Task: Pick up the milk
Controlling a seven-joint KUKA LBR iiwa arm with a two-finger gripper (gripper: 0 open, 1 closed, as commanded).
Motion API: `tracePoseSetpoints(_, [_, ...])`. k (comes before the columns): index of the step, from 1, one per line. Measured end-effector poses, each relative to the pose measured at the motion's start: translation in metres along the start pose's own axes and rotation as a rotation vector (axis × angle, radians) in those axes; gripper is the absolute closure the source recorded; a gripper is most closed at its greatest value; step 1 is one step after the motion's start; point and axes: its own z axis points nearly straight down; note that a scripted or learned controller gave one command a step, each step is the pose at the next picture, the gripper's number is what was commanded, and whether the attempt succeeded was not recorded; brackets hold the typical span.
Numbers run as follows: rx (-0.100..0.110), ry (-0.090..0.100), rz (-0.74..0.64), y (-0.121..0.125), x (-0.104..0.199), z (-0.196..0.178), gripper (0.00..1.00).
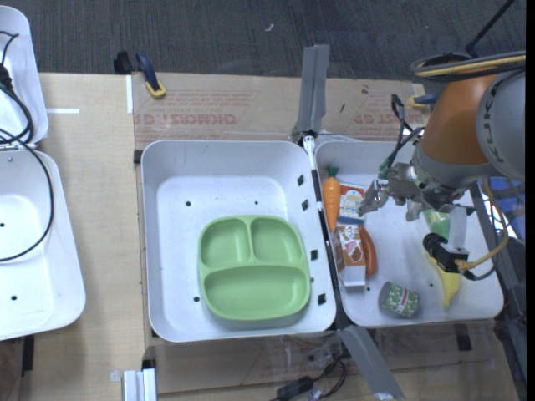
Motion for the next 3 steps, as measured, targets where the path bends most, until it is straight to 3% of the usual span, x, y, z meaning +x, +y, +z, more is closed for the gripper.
tracePoseSetpoints(1, [-0.039, -0.001, -0.287, -0.014, -0.001, 0.035, 0.00])
tracePoseSetpoints(2, [-0.017, -0.001, -0.238, 0.030, 0.000, 0.044, 0.00])
tracePoseSetpoints(3, [-0.011, 0.000, -0.332, -0.031, -0.017, 0.046, 0.00])
